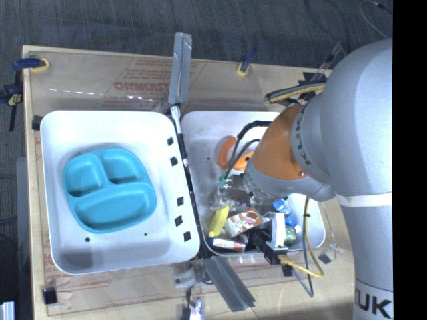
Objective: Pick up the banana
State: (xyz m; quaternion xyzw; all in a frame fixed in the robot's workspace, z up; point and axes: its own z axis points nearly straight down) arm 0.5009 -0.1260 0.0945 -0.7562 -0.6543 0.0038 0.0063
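Note:
The banana (218, 221), yellow and short, lies near the front left corner of the right bin (200, 129), close to the divider wall. My gripper (228, 185) hangs low inside that bin, just above and behind the banana's upper end. The grey wrist and its orange band (280, 155) hide most of the gripper's body. Nothing is visibly lifted off the bin floor.
Around the banana lie a brown-and-white packet (243, 223), a red-and-white tube (229, 245), a blue-green item (285, 219) and an orange object (227, 151) further back. The left bin (57, 129) holds a blue divided plate (109, 189). A yellow cable (303, 270) trails past the front edge.

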